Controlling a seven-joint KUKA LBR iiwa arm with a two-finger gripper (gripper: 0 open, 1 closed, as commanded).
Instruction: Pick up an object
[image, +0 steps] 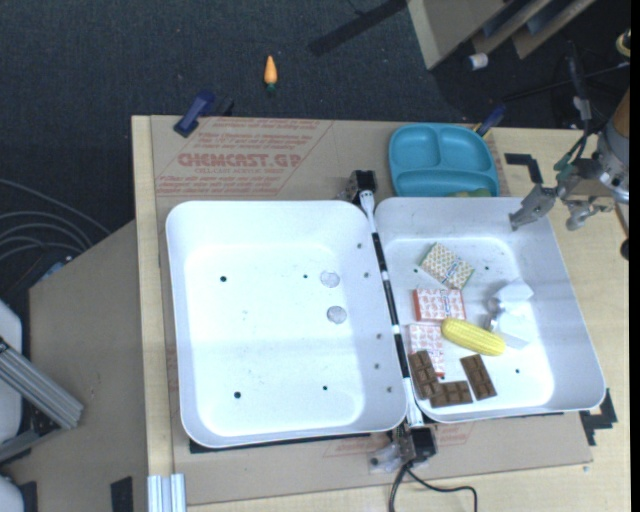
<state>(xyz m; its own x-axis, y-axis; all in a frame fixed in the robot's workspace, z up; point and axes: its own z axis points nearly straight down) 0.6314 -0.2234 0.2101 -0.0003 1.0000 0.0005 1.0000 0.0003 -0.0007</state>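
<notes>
Bench (250, 150) with two white bins (270, 320) — gripper (560, 200) spread wide, nothing between.

Glossy white plastic bins (270, 240), matt turquoise tray (440, 158) — smooth yellow corn (473, 337)

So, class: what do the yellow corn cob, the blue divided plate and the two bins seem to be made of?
Corn cob: probably moulded plastic, with an even yellow sheen.
Blue divided plate: likely smooth plastic, one flat colour with moulded compartments.
Bins: seemingly thin formed white plastic, glossy, with rounded corners.
</notes>
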